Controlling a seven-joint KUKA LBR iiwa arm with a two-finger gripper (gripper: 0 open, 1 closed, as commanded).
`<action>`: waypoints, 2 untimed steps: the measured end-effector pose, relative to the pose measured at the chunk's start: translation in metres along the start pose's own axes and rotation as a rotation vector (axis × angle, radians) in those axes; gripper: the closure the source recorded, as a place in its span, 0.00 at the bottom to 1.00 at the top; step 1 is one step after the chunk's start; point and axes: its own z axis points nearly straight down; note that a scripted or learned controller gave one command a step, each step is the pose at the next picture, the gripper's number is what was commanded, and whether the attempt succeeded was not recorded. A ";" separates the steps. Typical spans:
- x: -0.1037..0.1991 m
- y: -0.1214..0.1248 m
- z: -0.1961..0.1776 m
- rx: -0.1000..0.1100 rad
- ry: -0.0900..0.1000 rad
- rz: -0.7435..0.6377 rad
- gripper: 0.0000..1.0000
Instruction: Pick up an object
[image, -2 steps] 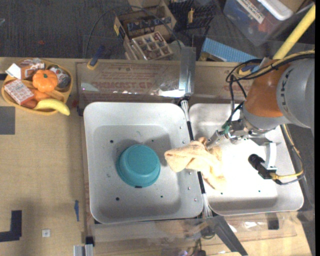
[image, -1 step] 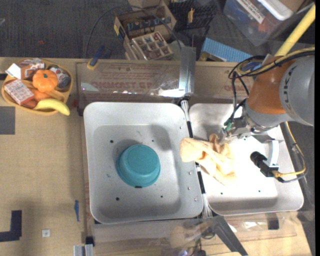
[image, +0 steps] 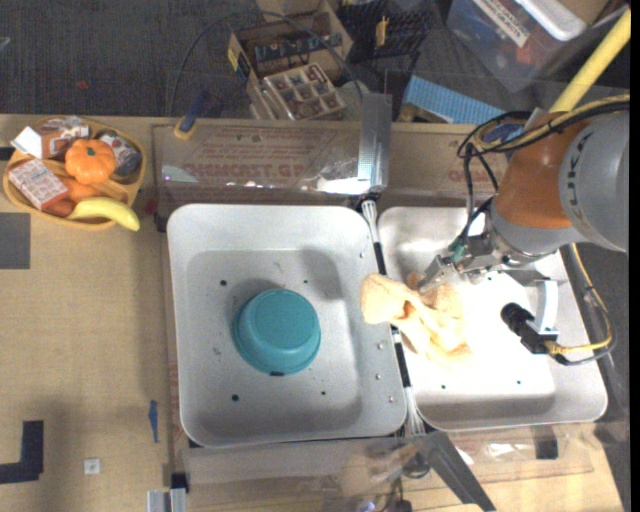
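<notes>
A pale yellow, crumpled soft object (image: 420, 312) lies at the left side of the right bin (image: 500, 400), and its left end drapes over the divider onto the rim of the left bin (image: 185, 300). My gripper (image: 436, 276) is low over the upper edge of this soft object, at or very near its surface. The grey arm with its orange band (image: 535, 195) reaches in from the upper right. A teal bowl (image: 279, 331) sits upside down in the middle of the left bin, well away from the gripper.
A black fitting with a yellow cable (image: 530, 330) hangs off the arm over the right bin. A cardboard box (image: 260, 160) stands behind the bins. A basket of toy fruit (image: 75, 175) sits at the bench's far left.
</notes>
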 end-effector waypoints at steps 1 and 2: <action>0.013 -0.016 0.011 0.004 -0.002 -0.043 0.00; 0.012 -0.015 0.001 0.000 -0.003 -0.040 1.00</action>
